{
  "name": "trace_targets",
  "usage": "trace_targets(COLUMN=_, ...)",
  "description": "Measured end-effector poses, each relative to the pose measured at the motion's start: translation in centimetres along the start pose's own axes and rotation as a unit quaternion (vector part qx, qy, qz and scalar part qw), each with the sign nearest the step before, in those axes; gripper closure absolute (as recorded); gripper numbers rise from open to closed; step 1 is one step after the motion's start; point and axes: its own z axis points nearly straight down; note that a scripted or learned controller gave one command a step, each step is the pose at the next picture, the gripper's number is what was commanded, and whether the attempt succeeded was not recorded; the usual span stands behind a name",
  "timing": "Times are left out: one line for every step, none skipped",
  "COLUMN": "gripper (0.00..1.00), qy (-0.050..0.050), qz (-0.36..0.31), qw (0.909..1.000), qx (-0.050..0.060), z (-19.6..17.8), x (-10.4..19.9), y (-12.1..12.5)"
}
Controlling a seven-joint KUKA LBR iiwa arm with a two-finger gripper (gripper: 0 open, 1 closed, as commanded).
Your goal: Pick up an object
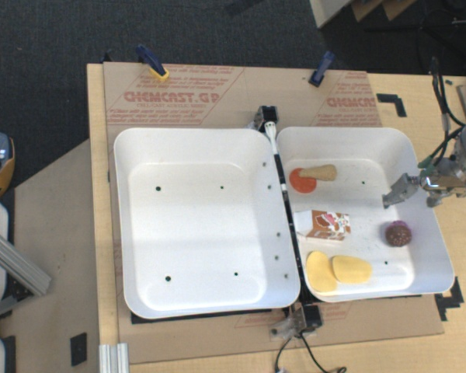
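My gripper (394, 196) hangs over the right bin's (349, 137) right edge, and I can't tell its state. The purple ball (398, 234) is the closest grab, just toward the bin's front right corner from it.

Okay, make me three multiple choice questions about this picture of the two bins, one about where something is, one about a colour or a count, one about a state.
1. Where do the loose objects lie?
A. left bin
B. right bin
C. on the cardboard

2. What colour is the small ball?
A. dark red
B. blue
C. white

3. What is between the gripper's fingers?
A. the ball
B. the packet
C. nothing

B: all the items sit in the right bin.
A: the ball is dark red.
C: the gripper hangs over the bin floor, apart from every item, including the packet.
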Motion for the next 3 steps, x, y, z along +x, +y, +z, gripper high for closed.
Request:
trace_targets(gripper=0.0, qy=-0.003, qz=0.001, qw=0.9999, qx=-0.011, z=11.3, x=6.2, y=0.1)
trace_targets(gripper=0.0, qy=-0.004, qz=-0.001, qw=1.0, qx=-0.008, z=12.0, x=6.9, y=5.3)
trace_targets(gripper=0.0, qy=0.0, qz=-0.002, qw=1.0, qx=-0.008, z=12.1, x=5.9, y=9.9)
